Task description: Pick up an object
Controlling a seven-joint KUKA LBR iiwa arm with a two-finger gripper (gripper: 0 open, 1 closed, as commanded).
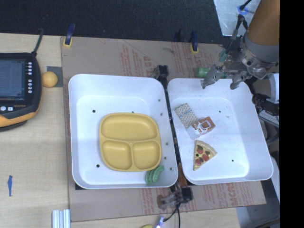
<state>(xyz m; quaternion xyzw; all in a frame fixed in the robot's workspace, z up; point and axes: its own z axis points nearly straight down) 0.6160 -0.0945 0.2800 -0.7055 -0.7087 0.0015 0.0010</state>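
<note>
My gripper hovers over the far edge of the right bin, its two fingers spread open with nothing between them. Below it in that bin lie a grey patterned packet, a small brown-and-white packet and a toy pizza slice, all toward the bin's left half. The left bin holds a yellow divided tray and a small green object by its near right corner.
A teach pendant and a yellow ball sit on the bench at left. A green item lies just beyond the right bin's far rim, close to the gripper. Blue clamps hold the cardboard underlay.
</note>
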